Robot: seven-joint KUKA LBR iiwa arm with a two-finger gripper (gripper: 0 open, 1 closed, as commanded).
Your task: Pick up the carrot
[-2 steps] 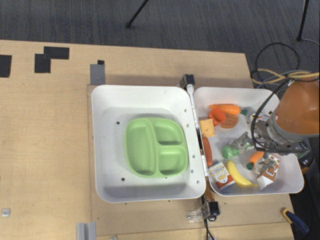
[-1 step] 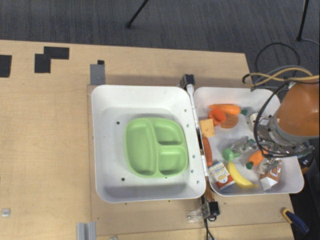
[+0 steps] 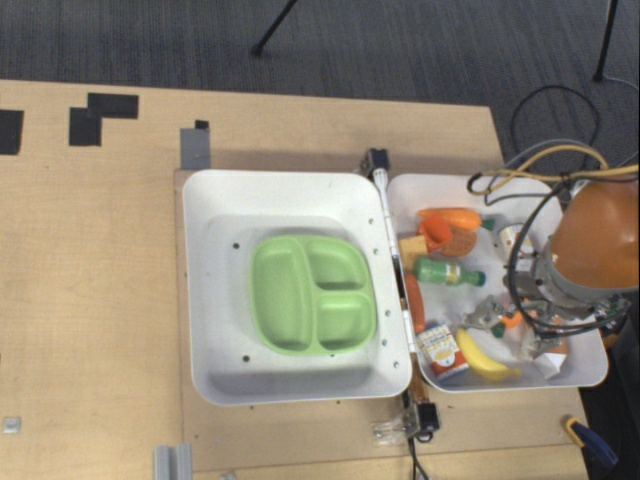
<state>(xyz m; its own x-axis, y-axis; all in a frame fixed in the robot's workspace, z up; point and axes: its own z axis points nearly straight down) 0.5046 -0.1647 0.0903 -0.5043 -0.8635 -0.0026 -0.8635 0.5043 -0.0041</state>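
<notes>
The carrot (image 3: 452,217) is orange with a green stub at its right end. It lies across the far part of the right bin (image 3: 590,368), resting against another orange item (image 3: 437,237). The arm's orange-banded wrist (image 3: 598,236) hangs over the right side of that bin. My gripper (image 3: 503,320) points down-left from it, low among the clutter in the bin's near half. That puts it well toward the front of the bin from the carrot and apart from it. A small orange bit shows at the gripper tip, too small to identify.
A green bottle (image 3: 448,273), a red sausage-like piece (image 3: 414,304), a small carton (image 3: 440,347) and a banana (image 3: 485,359) crowd the right bin. A green divided plate (image 3: 312,293) sits in the left bin (image 3: 215,268). Cables loop above the wrist.
</notes>
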